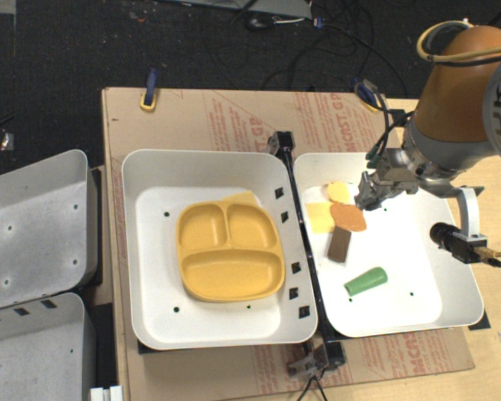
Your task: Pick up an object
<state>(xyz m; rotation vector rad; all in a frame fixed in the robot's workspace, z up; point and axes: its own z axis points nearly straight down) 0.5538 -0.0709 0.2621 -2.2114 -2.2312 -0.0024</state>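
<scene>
From above, the worktop (192, 107) is lying across the middle of the frame with two shallow white bins sitting side by side on it. The left bin (150, 182) is holding a yellow divided plate (230, 251), which is resting flat near the bin's centre. The right bin (434, 299) is carrying a small cluster of items in its upper left part: a pale yellow round piece (339, 192), a yellow square slab (318, 218) just beside the divider, an orange disc (348, 217) touching the slab's right edge, and a brown block (340, 244) just below the disc. A green cylinder (366, 281) is lying apart from them, lower in the bin and tilted.

The grey and orange arm (459, 90) is reaching in from the upper right of the frame, and its pincer (371, 192) is hovering just right of the pale yellow piece and above the orange disc. How wide the pincer is standing I cannot tell from here, the dark parts are blurring together. A blue clamp (150, 90) is sitting at the worktop's upper left edge.
</scene>
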